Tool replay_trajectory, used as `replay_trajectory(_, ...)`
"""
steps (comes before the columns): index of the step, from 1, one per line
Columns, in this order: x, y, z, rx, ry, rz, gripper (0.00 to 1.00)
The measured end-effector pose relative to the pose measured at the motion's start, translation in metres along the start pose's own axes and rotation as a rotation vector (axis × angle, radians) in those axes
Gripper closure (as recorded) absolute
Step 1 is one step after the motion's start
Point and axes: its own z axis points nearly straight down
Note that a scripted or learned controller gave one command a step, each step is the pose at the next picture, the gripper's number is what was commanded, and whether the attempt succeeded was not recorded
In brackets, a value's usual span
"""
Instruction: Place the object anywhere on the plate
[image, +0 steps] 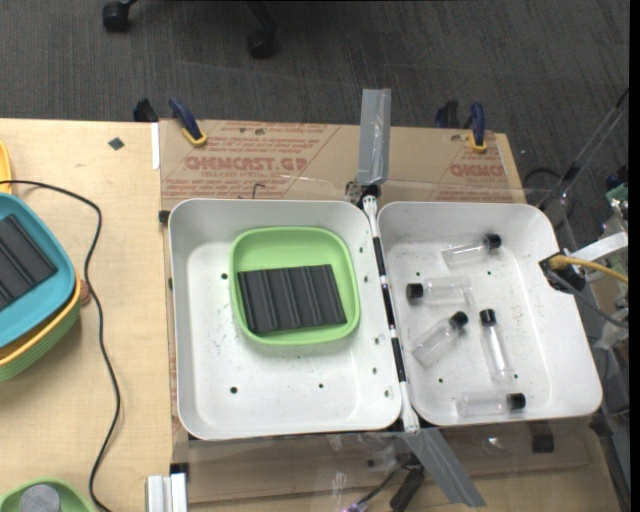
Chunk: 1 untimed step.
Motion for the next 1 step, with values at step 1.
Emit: replay_trajectory(1,-0.0012,-0.0468,-0.028,-0.001,0.002,-0.003,0.0)
